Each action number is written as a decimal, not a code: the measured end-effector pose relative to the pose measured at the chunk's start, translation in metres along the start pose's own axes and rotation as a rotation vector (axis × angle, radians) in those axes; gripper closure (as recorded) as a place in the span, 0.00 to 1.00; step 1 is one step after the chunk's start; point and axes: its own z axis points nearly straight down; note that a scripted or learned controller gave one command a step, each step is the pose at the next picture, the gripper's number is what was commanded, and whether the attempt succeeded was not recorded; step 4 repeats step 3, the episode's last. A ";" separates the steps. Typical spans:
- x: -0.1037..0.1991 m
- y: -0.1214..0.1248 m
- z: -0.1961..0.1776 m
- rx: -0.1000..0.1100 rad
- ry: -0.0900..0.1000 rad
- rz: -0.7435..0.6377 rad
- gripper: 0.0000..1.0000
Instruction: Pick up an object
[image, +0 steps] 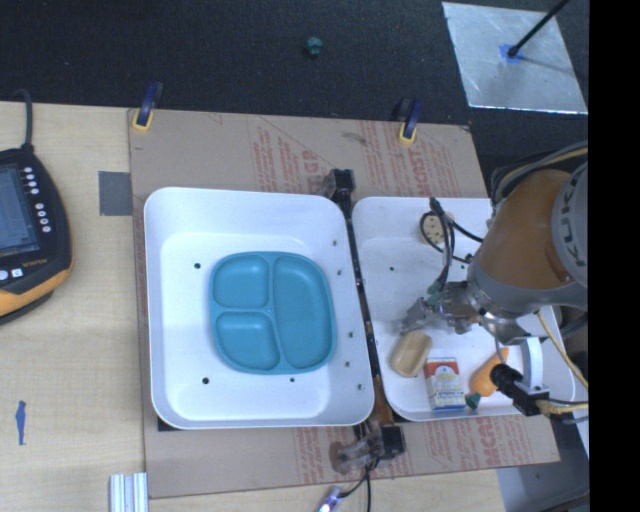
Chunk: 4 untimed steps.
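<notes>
Arm (525, 245) enters from the right, orange band over the right bin (390, 225), wrist angled down and leftward. Pincer (428, 315) sits low over the bin's middle, just above a tan bread-like block (410, 353); cannot tell whether it is open or closed. Nothing visibly gripped. Just right of the block lies a small red-and-white carton (444, 382); an orange object (485, 378) lies beside that. Left bin (165, 300) holds a blue three-compartment plate (272, 312). Pendant (25, 235) rests at the surface's left edge.
</notes>
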 end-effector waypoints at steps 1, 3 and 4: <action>0.012 -0.030 0.015 -0.001 0.000 -0.001 0.00; 0.076 0.028 -0.086 -0.003 0.001 0.000 1.00; 0.076 0.028 -0.086 -0.003 0.001 0.000 1.00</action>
